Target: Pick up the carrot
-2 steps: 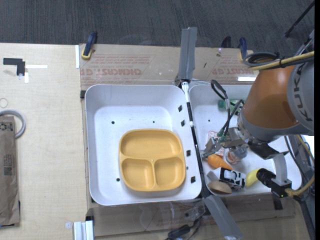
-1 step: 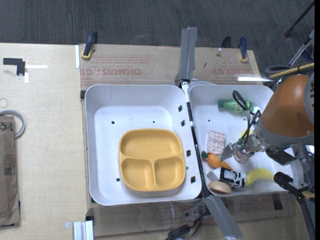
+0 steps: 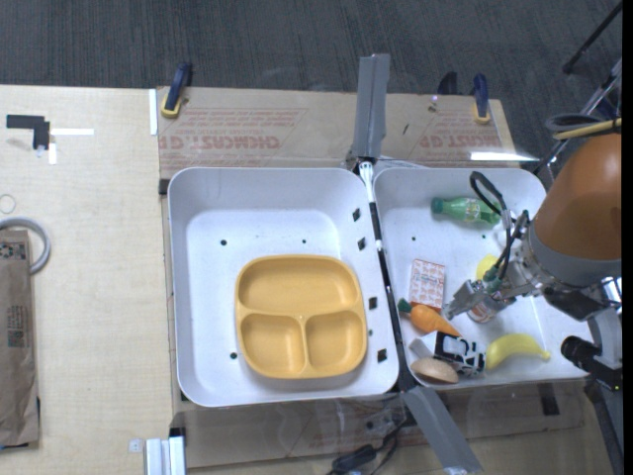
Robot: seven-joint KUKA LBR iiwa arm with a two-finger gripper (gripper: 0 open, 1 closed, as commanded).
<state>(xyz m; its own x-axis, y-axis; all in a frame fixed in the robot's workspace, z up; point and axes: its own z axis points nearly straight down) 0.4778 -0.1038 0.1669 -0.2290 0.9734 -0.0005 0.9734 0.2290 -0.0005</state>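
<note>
A: Near edge of the right white bin [image 3: 524, 376]: a tan round bun-like piece [image 3: 433, 369], a small black-and-white block [image 3: 461, 350], a yellow plastic banana [image 3: 515, 348].

B: And the target?

A: The small orange plastic carrot with a green tip [image 3: 425, 317] lies just beyond those, near the bin's left wall, a pink-printed card [image 3: 427, 282] just behind it. Probably light, rigid, smooth; likely to skid. I would pinch across the thick middle, not the taper.

B: Claw?

A: The two-finger gripper [image 3: 479, 300] hangs just right of the carrot, not on it. Apart or together: cannot tell.

B: Farther back?

A: A green plastic bottle [image 3: 463, 210] on its side. Left bin holds a yellow three-compartment tray [image 3: 300, 315].
</note>
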